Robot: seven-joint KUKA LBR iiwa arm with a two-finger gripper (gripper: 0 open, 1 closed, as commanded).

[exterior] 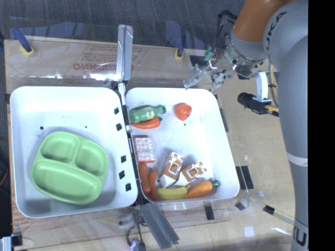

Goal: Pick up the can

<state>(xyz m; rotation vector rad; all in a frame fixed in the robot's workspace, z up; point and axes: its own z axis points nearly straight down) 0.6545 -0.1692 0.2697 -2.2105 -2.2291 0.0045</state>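
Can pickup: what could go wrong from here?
1. The can lies close to the left wall of the right bin, so the gripper may strike that wall.
2. A carton sits close beside it and could be knocked or grabbed instead.
3. The bottle lies between gripper and can; a low approach might hit it.

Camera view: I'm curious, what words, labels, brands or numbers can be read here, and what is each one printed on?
Nothing reads clearly enough to quote.
Red print on the sheet behind the bins: blurred, seemingly upside down, unreadable.
Red and white label on the can: too small to read.
Orange and white print on the cartons: no legible words.
Large letters on the arm: cut off at the frame's edge, unreadable.
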